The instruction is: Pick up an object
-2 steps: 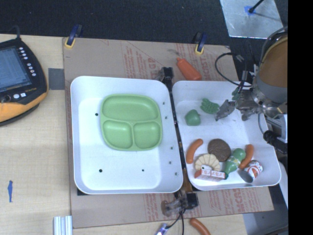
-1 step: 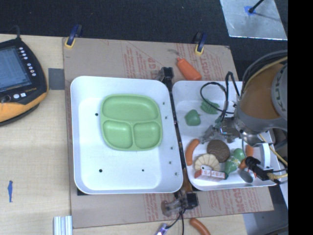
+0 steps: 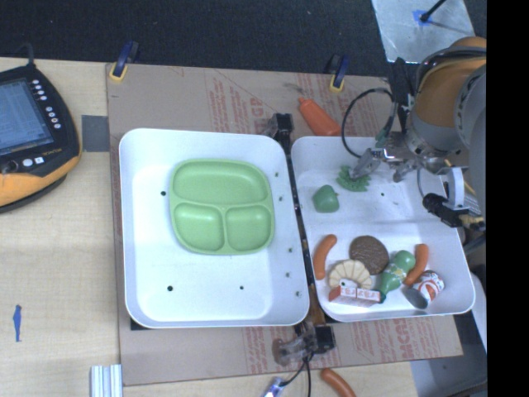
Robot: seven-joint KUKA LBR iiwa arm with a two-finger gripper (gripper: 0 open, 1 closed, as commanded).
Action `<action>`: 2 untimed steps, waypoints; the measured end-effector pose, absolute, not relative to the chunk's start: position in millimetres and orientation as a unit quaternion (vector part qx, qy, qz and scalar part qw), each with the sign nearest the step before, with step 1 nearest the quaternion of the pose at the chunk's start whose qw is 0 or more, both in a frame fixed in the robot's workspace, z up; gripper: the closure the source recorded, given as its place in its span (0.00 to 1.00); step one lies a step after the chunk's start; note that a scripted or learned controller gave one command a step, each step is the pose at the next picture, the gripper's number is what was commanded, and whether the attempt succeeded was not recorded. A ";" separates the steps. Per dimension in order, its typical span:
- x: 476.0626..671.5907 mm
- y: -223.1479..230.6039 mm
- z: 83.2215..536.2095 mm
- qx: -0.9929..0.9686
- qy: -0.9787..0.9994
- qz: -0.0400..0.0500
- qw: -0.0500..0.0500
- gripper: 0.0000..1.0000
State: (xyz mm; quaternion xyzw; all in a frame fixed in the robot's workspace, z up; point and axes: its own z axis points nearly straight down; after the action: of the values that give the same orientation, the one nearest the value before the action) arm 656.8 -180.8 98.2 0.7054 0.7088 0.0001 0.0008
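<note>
One gripper (image 3: 360, 170) touching leafy greens (image 3: 354, 180)

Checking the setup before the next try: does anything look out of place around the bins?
Yes. Two orange carrot-like toys lie outside the bins on the cardboard: one just above the right bin, by its top-left corner, another below it at the picture's bottom edge. The green plate sits flat in the left bin.

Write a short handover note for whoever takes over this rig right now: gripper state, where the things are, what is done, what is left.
Gripper: low in the right bin, at the leafy green piece; grasp not confirmed.
Right bin: green pepper, sausage, brown patty, more food at the near edge.
Left bin: green divided plate.
Done: arm is down at the leafy piece.
Left: secure a piece and lift it.
</note>
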 end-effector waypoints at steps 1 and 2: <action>598.4 -138.0 91.5 0.706 0.709 -0.002 -0.002 0.00; 523.7 -107.1 91.2 0.705 0.709 -0.002 -0.002 0.00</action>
State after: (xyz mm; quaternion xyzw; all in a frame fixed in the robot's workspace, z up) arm 523.7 -107.1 91.2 0.7051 0.7091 -0.0019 -0.0016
